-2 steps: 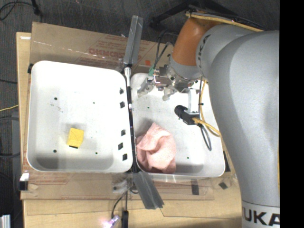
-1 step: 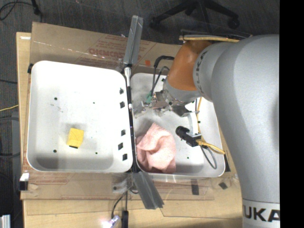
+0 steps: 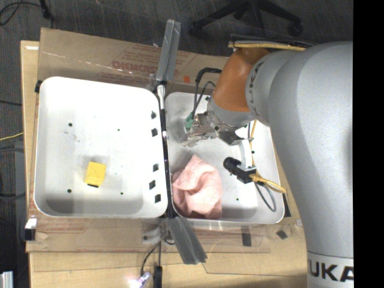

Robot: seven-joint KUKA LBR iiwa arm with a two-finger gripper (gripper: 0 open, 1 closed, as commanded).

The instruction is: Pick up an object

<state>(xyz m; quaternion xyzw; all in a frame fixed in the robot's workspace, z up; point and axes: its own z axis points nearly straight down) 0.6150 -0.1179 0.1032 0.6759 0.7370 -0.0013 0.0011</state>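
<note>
The gripper point(image 3: 193, 131) sits low in the far left corner of the right bin point(image 3: 240, 207), close to the wall; whether it is spread or closed cannot be told. A pink cloth point(image 3: 198, 188) lies crumpled against the near wall. A yellow block point(image 3: 95, 173) lies alone in the roomy left bin point(image 3: 90, 113). The arm point(image 3: 312, 131) reads "UKA". Red print on the cardboard point(image 3: 90, 53) is illegible. Dark carpet point(image 3: 108, 5) surrounds the bench.
</note>
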